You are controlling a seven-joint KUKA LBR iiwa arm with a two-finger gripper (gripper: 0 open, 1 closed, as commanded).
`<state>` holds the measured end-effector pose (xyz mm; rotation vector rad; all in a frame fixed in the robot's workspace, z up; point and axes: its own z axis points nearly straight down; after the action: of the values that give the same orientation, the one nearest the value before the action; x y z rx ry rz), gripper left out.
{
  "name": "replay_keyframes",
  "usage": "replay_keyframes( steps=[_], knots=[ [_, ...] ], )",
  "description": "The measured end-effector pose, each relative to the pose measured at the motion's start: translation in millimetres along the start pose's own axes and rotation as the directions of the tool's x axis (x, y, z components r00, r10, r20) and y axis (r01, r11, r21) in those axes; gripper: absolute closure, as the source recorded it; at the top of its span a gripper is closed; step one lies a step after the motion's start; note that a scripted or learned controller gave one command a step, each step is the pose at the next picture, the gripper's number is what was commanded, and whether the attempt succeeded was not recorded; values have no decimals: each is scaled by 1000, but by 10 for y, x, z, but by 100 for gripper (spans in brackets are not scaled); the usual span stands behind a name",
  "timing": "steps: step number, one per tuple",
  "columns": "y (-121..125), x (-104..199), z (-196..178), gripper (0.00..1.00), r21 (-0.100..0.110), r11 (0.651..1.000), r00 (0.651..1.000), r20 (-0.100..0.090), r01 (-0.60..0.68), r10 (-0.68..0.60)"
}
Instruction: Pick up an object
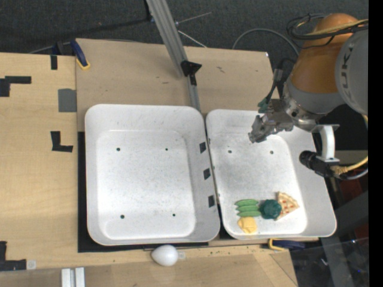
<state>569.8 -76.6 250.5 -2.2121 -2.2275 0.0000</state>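
Camera view looks down on a small cluster of toy-like objects lying in the lower right part of the right bin (311, 220), near its front rim. A green ridged piece (246, 206) lies at the left of the group, with a yellow piece (247, 224) just below it and touching or nearly touching it. A dark green rounded piece (271, 209) sits just to the right of these, and an orange-and-cream wedge (288, 203) lies against its right side, close to the bin's right wall.

Up in the frame from the cluster and well apart from it, the tool (258, 131) hangs over the upper middle of the same bin. Whether its fingers are spread or closed cannot be told at this angle, and nothing can be seen between them. Behind it the grey arm with its orange band (317, 58) fills the upper right of the frame, and black cables loop above it.

Between the tool and the objects the speckled white floor of the bin is open. The objects are crowded together and near the front and right walls, so room around them is tight on those sides.

At centre left, the left bin (143, 172) stands side by side with the right one, their rims meeting at small black clips. A grey metal bar (170, 31) slants down from the top of the frame to the bins' shared upper corner. A white egg-shaped object (164, 255) rests on the tabletop (36, 160) just below the left bin's front rim.
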Motion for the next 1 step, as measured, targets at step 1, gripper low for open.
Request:
replay_keyframes(
  steps=[1],
  knots=[
    [80,604,-15,100,-1,1000,1000,0,1,-1]
  ],
)
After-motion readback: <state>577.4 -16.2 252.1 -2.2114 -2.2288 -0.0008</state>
